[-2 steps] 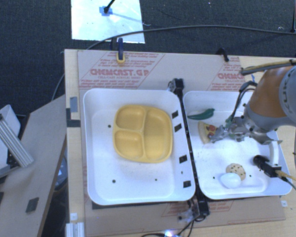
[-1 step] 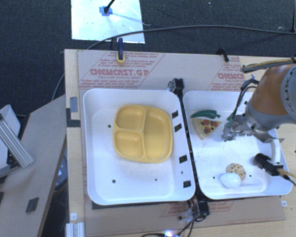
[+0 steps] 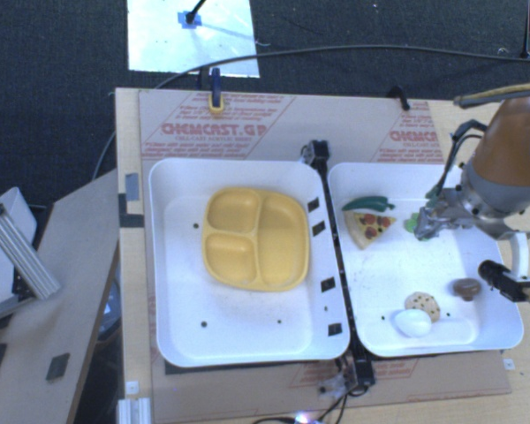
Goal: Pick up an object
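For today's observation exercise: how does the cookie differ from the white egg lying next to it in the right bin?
The cookie is tan, speckled with dark chips, and looks flat; the white egg is plain, smooth and rounded. The cookie lies farther from the bin's near wall than the egg. Both are small toy foods lying side by side.

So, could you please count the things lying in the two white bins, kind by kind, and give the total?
Yellow divided plate: 1
Pizza slice: 1
Green pepper: 1
Cookie: 1
White egg: 1
Brown piece: 1
Small green item by the gripper: 1
Total: 7
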{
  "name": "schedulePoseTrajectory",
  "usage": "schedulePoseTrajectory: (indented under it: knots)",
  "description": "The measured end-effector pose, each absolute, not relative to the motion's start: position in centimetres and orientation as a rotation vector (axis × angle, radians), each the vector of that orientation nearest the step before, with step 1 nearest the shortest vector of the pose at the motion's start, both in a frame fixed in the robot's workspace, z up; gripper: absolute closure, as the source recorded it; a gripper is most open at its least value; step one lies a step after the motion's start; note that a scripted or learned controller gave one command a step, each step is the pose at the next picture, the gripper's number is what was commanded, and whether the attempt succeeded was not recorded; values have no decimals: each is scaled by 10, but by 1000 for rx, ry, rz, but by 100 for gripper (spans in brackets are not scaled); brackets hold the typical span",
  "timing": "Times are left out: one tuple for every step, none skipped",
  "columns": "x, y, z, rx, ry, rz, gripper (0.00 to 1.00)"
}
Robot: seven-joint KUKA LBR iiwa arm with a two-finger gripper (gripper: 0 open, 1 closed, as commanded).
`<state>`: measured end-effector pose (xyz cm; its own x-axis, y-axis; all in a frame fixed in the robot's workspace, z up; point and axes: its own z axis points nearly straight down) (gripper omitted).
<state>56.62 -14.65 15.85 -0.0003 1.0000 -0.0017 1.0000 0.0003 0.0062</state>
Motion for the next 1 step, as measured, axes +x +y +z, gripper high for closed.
schedulePoseTrajectory:
  knots:
    - [574,-147,220,2212,2222,5,100]
